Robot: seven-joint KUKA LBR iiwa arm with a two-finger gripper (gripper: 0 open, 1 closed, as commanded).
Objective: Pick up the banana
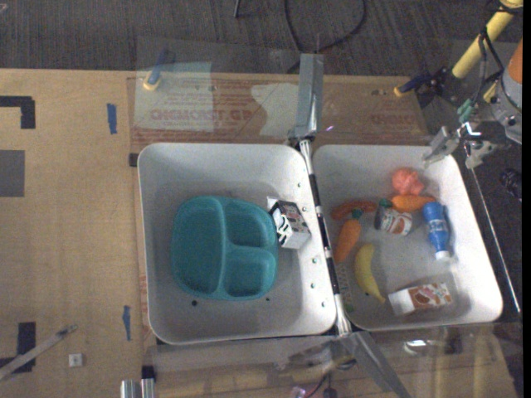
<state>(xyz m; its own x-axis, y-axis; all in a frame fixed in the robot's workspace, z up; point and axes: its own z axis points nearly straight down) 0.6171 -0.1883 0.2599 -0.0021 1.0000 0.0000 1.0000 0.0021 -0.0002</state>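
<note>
The yellow banana [368, 273] lies in the right bin [477, 247], near its front left, pointing front to back. My gripper [454, 149] hangs over the bin's far right corner, well away from the banana. Its two fingers stand apart, so it is open with nothing between them.
Around the banana are a carrot [348, 239], a small can [393, 220], a blue bottle [436, 230], a pink lump [406, 179], an orange piece [412, 201] and a carton [420, 298]. The left bin [158, 181] holds a teal divided plate [224, 246] and a small patterned box [289, 222].
</note>
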